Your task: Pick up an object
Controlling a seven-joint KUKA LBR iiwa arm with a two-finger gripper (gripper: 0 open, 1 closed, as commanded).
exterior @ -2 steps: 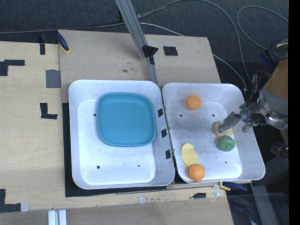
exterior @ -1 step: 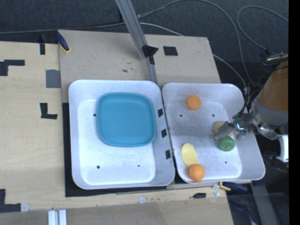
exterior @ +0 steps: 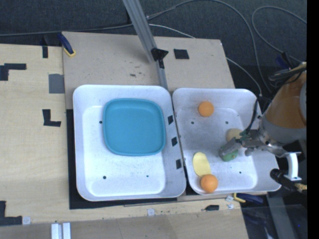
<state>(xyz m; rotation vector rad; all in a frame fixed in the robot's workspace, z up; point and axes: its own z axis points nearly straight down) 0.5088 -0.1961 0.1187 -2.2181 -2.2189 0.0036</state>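
Observation:
In the right bin (exterior: 244, 96) lie an orange ball (exterior: 206, 108) near the back, a pale yellow piece (exterior: 201, 163) and a second orange ball (exterior: 209, 183) at the front. A tan object (exterior: 233, 133) lies mid-bin, partly covered by the arm. My gripper (exterior: 228, 151) reaches in low from the right, just in front of the tan object. A small green object (exterior: 230, 157) shows right at its tip, touching or just beneath it; I cannot tell if it is held.
The left bin (exterior: 84, 133) holds a blue square plate (exterior: 134, 126). The arm's grey and orange wrist (exterior: 284, 113) hangs over the right bin's right rim. A grey metal pole (exterior: 144, 29) slants in from the back between the bins. Cables run at the back right.

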